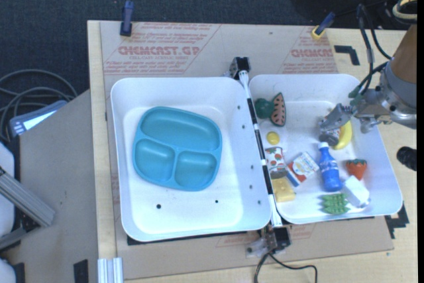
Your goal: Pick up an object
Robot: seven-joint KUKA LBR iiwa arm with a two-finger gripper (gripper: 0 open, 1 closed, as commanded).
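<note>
two white bins are sitting side by side on the bench: the left bin [126, 142] is carrying a blue divided tray [177, 148], and the right bin [391, 195] is holding the small clutter. the arm is reaching in from the right, its gripper [334, 121] hanging just over the banana [345, 136]. the banana is lying immediately below and right of the tips, long axis running roughly top to bottom. the blue bottle [328, 168] is sitting just below. i cannot tell the gripper's opening or whether it has hold of anything.

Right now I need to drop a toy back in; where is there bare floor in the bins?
Left bin: bare all around the blue tray, widest along its front. Right bin: a small patch at the back, beside the watermelon slice; its front is crowded.
</note>
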